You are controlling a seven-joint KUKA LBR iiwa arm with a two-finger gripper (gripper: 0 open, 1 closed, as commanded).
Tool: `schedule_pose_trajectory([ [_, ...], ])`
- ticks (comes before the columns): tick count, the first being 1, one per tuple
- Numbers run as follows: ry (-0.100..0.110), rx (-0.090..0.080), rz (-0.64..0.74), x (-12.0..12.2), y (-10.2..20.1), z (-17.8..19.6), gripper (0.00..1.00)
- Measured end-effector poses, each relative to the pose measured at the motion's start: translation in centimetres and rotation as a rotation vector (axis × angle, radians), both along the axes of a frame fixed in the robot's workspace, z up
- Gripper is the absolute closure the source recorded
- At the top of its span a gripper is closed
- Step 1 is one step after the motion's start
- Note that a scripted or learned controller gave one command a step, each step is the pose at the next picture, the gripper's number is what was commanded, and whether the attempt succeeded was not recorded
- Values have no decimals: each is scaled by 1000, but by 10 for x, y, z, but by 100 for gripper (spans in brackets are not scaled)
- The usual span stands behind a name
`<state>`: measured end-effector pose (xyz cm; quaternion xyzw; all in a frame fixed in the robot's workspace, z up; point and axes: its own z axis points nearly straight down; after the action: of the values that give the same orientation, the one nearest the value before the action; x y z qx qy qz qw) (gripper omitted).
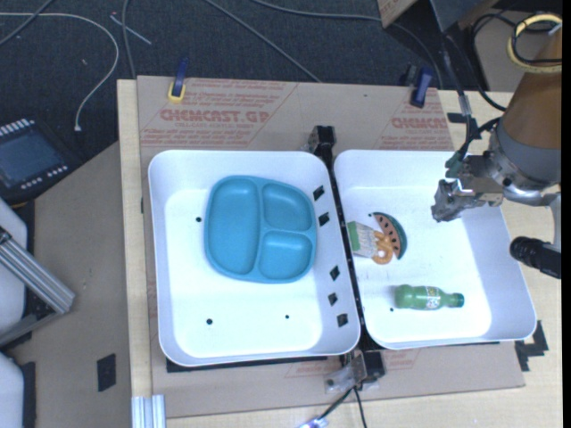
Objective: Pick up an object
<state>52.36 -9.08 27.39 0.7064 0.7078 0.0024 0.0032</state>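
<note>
In the right bin [482, 266] lie a small green bottle [428, 299] on its side near the front and a flat colourful item with green, orange and dark parts [378, 238] near the bin's left wall. My gripper [446, 205] hangs over the right bin's back right part, above and to the right of both objects. Nothing shows between its fingers. A blue divided plate [260, 228] rests in the left bin [187, 310].
The arm comes in from the right over the right bin's rim. A black divider with clips [335, 239] runs between the bins. Blue clamps [179, 84] hold the cardboard base at the back. Cables lie on the dark floor behind the bench.
</note>
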Motion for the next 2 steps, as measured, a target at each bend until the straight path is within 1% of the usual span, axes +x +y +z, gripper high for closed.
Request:
schedule_pose_trajectory([
  [1, 6, 2, 3, 30, 36, -12, 100],
  [2, 6, 1, 3, 49, 90, -28, 100],
])
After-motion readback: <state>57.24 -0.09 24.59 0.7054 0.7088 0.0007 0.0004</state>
